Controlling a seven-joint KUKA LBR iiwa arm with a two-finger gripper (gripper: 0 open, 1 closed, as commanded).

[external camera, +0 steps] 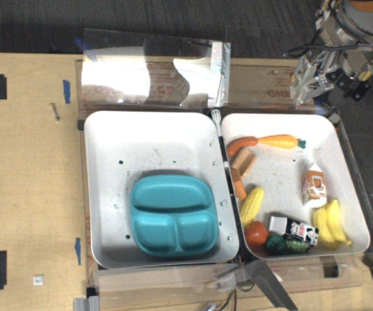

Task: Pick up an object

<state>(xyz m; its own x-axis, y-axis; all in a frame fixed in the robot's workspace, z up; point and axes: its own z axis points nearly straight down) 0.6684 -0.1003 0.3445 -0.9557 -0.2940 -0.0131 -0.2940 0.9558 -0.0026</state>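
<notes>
Nearest my camera, along the front wall of the right-hand shallow white bin (pixel 351 173), I see a red tomato-shaped toy (pixel 256 233), a dark green leafy toy (pixel 278 243), a small black-and-white printed packet (pixel 296 230) and a yellow plastic banana bunch (pixel 331 222) crowded close together, the bananas hard against the right front corner. Just behind them a yellow toy corn cob (pixel 252 203) leans toward the divider, and a small white-and-orange carton (pixel 314 186) stands near the right wall. In the left-hand shallow white bin (pixel 102 141) a teal three-compartment plastic tray (pixel 173 214) takes up the front half, leaving bare floor behind it. Farther back on the right, a tan block (pixel 242 164) and a reddish-orange sausage-shaped toy (pixel 239 146) sit by the divider, with an orange plastic carrot (pixel 276 141) lying crosswise near the rear wall; the middle of this bin's floor is open. Beyond the bins, a sheet of clear glossy film (pixel 151 76) lies across the brown cardboard-covered surface (pixel 18 173). Farthest off, at upper right, my grey arm's end effector (pixel 308 86) hangs outside the rear right corner of the right bin, above the surface and well apart from every object; I cannot tell from this angle how it is set.
</notes>
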